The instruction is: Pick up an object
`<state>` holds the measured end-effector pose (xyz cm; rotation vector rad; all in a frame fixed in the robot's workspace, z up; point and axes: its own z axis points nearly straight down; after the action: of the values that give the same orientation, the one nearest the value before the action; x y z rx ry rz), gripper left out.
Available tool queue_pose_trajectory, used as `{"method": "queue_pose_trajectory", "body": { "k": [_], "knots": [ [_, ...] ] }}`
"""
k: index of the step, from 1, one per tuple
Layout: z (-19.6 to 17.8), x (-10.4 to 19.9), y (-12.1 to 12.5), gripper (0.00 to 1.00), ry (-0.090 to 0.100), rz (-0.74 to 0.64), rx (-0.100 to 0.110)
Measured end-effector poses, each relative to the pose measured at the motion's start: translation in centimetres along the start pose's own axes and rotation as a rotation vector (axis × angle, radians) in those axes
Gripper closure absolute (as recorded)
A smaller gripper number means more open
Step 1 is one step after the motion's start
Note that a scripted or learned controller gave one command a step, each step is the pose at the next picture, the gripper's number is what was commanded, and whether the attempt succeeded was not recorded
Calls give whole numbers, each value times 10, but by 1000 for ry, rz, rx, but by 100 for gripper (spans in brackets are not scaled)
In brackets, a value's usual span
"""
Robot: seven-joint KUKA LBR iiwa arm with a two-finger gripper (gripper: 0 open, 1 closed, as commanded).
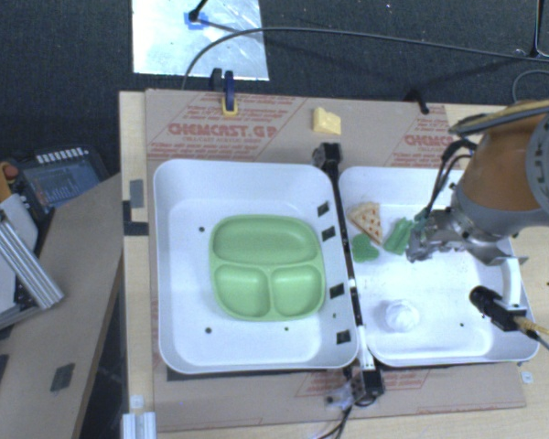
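Left shallow white bin: contains one pale green plastic divided plate, three compartments, lying flat at the bin's centre.

Right shallow white bin: contains four items. A tan triangular pizza-slice toy lies near the far-left corner. A green elongated plastic piece lies just beside it, toward the bin's middle. A smaller green rounded piece lies close to the left wall, just on the near side of the pizza-slice toy. A small white rounded object lies nearer the near edge, well apart from the others.

Arm: the grey arm with an orange band enters over the right bin's far-right part. The hand is lowered beside the green elongated plastic piece, at that item's right end. Whether the hand is spread or pinching cannot be told; contact with the item is likewise unclear.

Surface: a yellow block rests on the brown cardboard sheet beyond the bins' far edge.
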<state>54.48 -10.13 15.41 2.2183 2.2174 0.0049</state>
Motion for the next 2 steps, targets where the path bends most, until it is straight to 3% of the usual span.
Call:
{"method": "queue_pose_trajectory", "body": {
  "k": [1, 2],
  "knots": [
    [-55, -11, 2, 100, -1, 0, -2],
    [-78, -12, 3, 100, 0, -4, 1]
  ]
}}
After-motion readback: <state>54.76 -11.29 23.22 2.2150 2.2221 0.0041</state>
